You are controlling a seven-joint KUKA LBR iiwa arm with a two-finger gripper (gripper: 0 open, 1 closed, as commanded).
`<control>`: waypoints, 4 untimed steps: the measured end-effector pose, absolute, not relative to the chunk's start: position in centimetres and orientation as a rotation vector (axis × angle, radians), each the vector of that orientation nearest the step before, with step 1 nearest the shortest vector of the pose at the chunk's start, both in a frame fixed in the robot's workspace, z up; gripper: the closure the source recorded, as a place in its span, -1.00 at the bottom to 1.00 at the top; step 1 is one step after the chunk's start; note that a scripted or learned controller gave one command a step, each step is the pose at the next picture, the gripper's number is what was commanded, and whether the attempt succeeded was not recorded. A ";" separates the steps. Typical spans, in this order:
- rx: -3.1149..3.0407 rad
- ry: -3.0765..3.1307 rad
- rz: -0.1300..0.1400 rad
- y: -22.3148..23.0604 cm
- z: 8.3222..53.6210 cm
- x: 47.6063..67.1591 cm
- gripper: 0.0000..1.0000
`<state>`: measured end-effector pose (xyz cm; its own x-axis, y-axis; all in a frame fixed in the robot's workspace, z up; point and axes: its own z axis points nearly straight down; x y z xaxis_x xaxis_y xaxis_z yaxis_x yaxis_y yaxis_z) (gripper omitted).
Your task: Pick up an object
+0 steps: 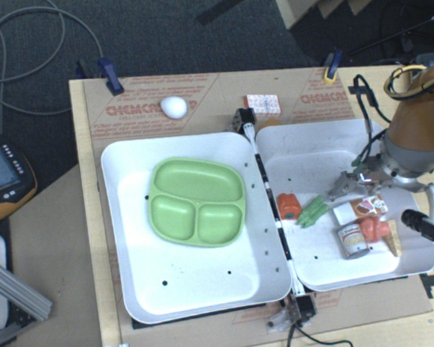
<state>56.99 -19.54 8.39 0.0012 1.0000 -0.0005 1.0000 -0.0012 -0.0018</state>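
In the right bin (pixel 314 270), a small can (pixel 352 241) sits nearest me, with a red-and-white packet (pixel 372 218) just behind it and a green pod (pixel 312 212) beside an orange block (pixel 287 204) to their left. The tool (pixel 350 185) hangs just beyond the packet; I cannot tell if it is clenched. The left bin (pixel 136 287) holds a green divided plate (pixel 197 202).

A pale green divided plate (pixel 197 201) is lying in the left white bin (pixel 132 235). Beside it, in the right white bin (pixel 305 151), an orange block (pixel 287 205) and a green vegetable piece (pixel 312 212) are showing.
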 end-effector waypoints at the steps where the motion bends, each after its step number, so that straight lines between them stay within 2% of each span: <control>1: -2.224 -2.222 -0.001 -19.5 9.5 57.1 1.00; 2: -2.222 -2.225 -0.003 -15.0 20.6 54.8 1.00; 3: -2.221 -2.223 -0.001 -15.0 20.5 54.7 -1.00; 4: -2.221 -2.220 0.002 -17.2 14.5 52.6 -1.00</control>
<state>52.57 -17.18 14.50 0.0009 1.0000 0.0003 1.0000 -0.0009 -0.0016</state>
